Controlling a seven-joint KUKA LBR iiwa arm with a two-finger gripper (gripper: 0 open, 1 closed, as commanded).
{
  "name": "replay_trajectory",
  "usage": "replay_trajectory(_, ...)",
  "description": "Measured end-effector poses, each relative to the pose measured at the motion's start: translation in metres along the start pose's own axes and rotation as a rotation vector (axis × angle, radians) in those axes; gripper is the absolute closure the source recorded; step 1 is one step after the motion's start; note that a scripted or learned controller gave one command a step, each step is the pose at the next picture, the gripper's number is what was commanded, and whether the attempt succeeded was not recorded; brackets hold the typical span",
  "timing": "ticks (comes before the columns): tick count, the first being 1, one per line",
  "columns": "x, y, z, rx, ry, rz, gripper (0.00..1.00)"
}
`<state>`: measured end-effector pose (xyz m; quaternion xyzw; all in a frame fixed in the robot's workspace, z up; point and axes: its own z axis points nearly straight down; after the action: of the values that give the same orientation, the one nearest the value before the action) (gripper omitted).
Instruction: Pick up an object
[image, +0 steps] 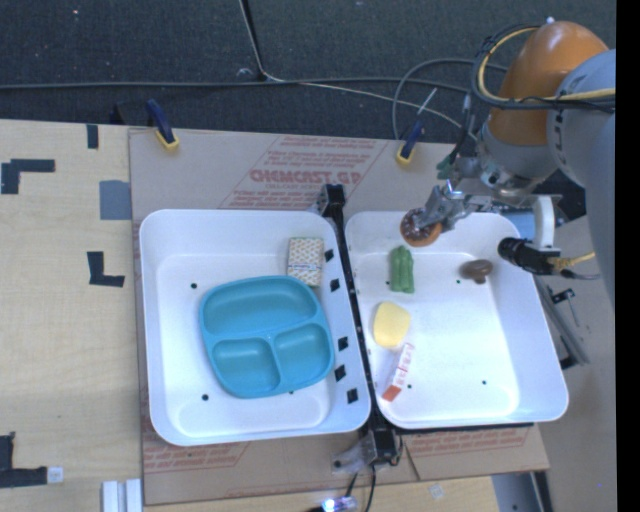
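My gripper (424, 224) hangs over the back left corner of the right bin (520, 400), reaching down and to the left from the arm. A small round brown and orange object (420, 232) sits between its fingertips, close to the bin's back rim, and the fingers are shut on it. Below it in the same bin lie a green object (401, 268), a yellow rounded object (391, 324), a red and white tube (398, 372) and a small brown lump (477, 269).
The left bin (165, 300) holds a blue divided plate (267, 335) and a speckled block (305, 258) near the black divider (345, 290). Yellow clamps (163, 132) (407, 150) pin the cardboard at the back. Cables loop behind the arm.
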<state>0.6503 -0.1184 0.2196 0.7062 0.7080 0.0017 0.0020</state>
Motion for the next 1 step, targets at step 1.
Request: replay_trajectory(1, 0.0003, 0.0013, -0.0535, 0.0, 0.0, 0.001, 1.0)
